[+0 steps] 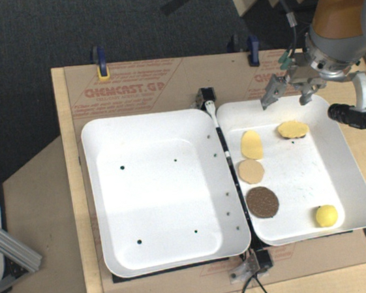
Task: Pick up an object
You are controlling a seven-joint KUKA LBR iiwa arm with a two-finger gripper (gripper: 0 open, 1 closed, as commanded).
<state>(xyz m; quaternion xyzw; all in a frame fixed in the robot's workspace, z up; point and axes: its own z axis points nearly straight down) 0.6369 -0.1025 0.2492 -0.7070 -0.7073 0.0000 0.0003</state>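
Camera view: five pickable items, all in the right bin (351,156). Yellow oval slice (251,144) sits near the bin's left wall, lying flat, long axis running roughly front to back in the bin. Tan round disc (251,171) is just below it, touching or nearly touching its lower end. Dark brown round disc (263,202) is just below the tan one, close to the divider between the bins. Yellow flat piece (293,129) lies toward the far side of the bin, long axis roughly left-right. Small yellow lemon-like ball (327,215) is in the near right corner, well apart from the rest.

Claw (289,95) hangs over the far edge of the right bin, above and just behind the yellow flat piece. Its two fingers are spread apart, tips pointing down and toward the left, with nothing between them and no contact with any item. Grey wrist with orange band (341,6) reaches in from upper right.

Left bin (108,184) sits beside the right one on the worktop (69,123), which is a brown board held by blue clamps (100,61) at the far edge.
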